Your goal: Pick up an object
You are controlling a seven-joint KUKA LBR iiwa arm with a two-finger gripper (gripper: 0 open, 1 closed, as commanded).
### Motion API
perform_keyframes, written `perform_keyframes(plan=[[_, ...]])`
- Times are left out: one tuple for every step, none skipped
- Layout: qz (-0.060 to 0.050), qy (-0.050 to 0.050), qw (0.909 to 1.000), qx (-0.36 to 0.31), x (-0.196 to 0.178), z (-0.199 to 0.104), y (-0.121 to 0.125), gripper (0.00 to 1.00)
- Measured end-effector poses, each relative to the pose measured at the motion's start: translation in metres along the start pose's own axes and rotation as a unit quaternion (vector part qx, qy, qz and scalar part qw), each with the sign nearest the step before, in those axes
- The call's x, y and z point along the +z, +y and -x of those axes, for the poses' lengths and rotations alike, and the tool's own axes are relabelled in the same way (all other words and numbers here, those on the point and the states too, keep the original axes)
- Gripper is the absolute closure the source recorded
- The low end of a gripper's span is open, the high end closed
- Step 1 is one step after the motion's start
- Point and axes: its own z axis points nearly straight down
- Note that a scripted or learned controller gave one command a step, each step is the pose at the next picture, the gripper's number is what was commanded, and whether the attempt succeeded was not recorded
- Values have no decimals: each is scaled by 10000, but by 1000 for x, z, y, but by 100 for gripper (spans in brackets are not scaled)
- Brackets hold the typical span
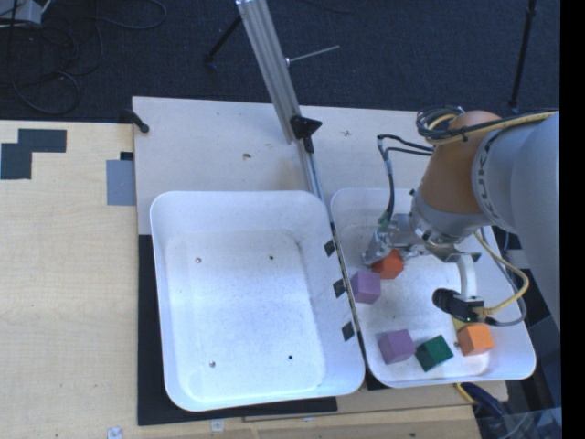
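The tool (382, 253) stands low in the upper left part of the right bin (514, 369), near the wall that this bin shares with the left bin (166, 210). Whether the tool is clenched or released cannot be told from this view. A red-orange block (392, 266) lies directly at its tip, on the nearer side; if it is grasped or just touched is not clear.

Just beside this block, toward the shared wall, sits a pale purple block (366, 287), very close to that wall. So on this side there is little room. Toward the near rim of the right bin lie a darker purple block (396, 346) and a green block (434, 352), side by side, the green one turned at an angle. An orange block (475, 338) lies near the right rim, under the arm. Between the tool and these three blocks the white floor is open.

The left bin shows a wide white floor. A grey metal bar (271, 58) leans over the surface (210, 144) behind both bins.
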Motion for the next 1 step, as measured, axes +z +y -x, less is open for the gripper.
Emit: perform_keyframes(plan=[[21, -25, 10000, 14, -54, 76, 10, 100]])
